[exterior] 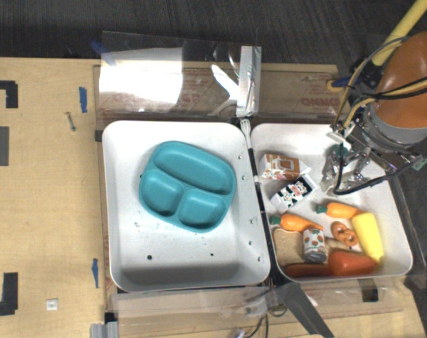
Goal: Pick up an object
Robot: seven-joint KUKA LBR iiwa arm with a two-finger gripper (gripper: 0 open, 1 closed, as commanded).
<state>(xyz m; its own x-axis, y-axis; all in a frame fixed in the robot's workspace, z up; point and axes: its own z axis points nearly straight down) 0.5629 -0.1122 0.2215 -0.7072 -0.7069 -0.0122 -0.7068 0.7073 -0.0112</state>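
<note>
Your gripper hangs over the far right part of the right bin, fingers spread wide and holding nothing, so I judge this the approach step. Pickable toys crowd just nearer: a small carrot, a yellow corn cob, a pretzel. Next, you need a descent centred on one item, then closure.

Robot lab; 2 white bins on a taped cardboard bench
</note>
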